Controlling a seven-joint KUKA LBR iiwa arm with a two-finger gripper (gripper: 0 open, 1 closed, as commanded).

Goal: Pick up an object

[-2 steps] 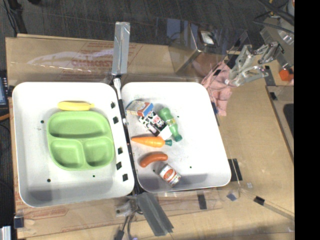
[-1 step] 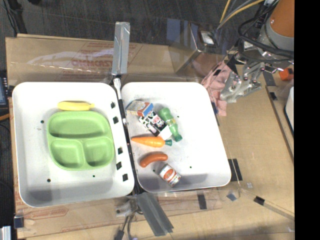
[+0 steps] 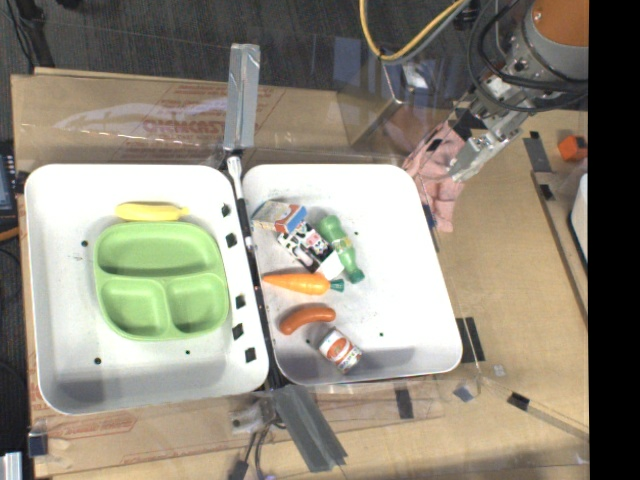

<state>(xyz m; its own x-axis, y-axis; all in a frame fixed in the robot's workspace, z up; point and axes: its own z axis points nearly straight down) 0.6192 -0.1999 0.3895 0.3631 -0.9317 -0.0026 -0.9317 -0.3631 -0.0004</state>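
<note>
Nearest us in the right bin (image 3: 425,268) we see a small can (image 3: 339,349) on its side, its red and white label too small to read. Just beyond it lies a sausage (image 3: 306,317), then a carrot (image 3: 297,283) with its green tip pointing right. Farther back a green bottle (image 3: 342,249) lies tilted, touching a small printed carton (image 3: 300,236) whose lettering we cannot make out. In the left bin (image 3: 55,268) a green divided tray (image 3: 160,278) sits with a banana (image 3: 150,210) just behind it. Faint red print on the cardboard (image 3: 130,118) behind the bins is unreadable. Farthest, past the right bin's far right corner, the gripper (image 3: 470,153) hangs above the bench with a pink cloth (image 3: 438,173) pinched between its fingers and drooping below them.
</note>
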